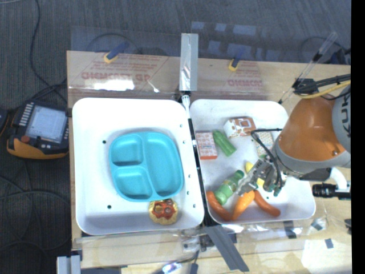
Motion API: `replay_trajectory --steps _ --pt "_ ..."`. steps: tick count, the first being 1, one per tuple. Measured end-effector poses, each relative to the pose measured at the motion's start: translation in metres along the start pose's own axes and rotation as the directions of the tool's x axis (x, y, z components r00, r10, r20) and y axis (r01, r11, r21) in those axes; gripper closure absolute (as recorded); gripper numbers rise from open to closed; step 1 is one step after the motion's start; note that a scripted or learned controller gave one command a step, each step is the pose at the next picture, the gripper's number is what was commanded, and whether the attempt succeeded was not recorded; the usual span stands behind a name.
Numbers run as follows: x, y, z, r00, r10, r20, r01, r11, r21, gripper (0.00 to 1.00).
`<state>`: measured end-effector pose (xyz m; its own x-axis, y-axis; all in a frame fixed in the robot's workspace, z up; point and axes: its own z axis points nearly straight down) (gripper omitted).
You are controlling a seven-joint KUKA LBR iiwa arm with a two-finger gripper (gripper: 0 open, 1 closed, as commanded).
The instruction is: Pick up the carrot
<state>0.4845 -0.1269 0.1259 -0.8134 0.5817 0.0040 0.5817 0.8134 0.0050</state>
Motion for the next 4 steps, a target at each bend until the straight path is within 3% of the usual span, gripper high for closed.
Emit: replay_trajectory --steps 1,2,3,4 --pt "0.0 0.0 0.0 1.0 0.0 0.0 0.0 1.0 0.0 0.0" --pt "0.0 0.0 0.0 1.0 0.0 0.0 0.0 1.0 0.0 0.0" --pt "0.006 0.01 0.036 0.994 0.113 0.007 -0.113 0.994 0.001 0.0" --pt "-0.001 0.001 0.012 0.964 0.264 0.004 -0.264 0.964 0.003 0.0"
